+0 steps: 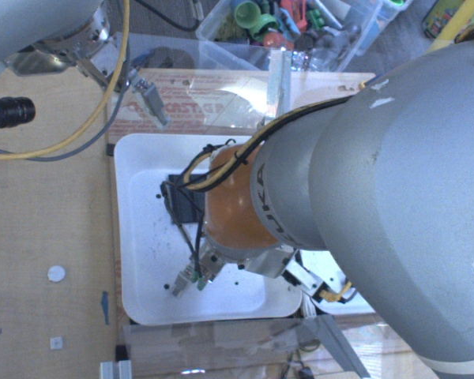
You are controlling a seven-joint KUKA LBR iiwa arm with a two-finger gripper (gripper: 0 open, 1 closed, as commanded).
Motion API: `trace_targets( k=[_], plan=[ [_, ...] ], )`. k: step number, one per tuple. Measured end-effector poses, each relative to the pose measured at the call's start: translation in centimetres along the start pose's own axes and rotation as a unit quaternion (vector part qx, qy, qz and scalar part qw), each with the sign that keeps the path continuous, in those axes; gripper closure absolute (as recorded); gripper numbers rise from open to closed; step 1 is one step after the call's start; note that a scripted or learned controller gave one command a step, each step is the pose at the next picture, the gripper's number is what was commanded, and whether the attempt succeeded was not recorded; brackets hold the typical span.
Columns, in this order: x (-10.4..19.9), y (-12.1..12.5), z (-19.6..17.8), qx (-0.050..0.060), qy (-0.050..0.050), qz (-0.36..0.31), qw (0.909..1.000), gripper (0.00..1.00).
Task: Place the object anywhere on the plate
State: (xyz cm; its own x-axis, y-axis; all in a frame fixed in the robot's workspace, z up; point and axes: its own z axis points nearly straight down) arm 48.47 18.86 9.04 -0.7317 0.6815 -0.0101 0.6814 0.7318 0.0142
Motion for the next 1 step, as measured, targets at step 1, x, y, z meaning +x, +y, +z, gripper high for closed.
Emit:
trace_targets(
  k=[1],
  plan=[
    [0.00, 0.00, 0.00, 0.000, 0.000, 0.000, 1.0000, 0.00]
  ],
)
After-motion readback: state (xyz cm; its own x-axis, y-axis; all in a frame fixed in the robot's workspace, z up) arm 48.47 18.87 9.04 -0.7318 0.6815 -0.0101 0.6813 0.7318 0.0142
